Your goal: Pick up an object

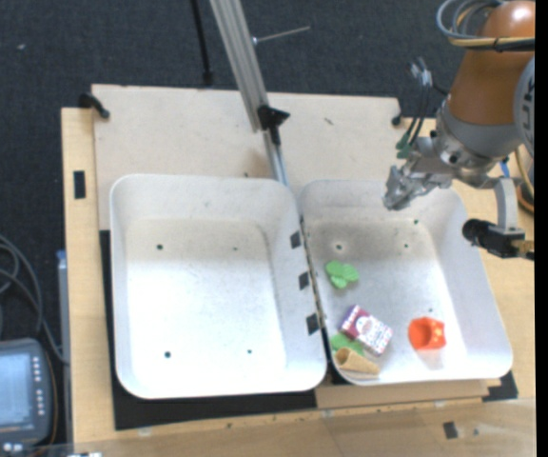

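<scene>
Gripper (400,196) over right bin's (464,255) far edge — nothing btwn fingers.

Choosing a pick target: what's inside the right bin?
The right bin holds a green piece, a small pink-and-white carton, an orange toy and a tan cone. The carton partly covers another green bit.

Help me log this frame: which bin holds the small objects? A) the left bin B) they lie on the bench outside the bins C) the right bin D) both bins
C: the green piece, the pink box, the orange item and the tan item all lie in the right bin.
</scene>
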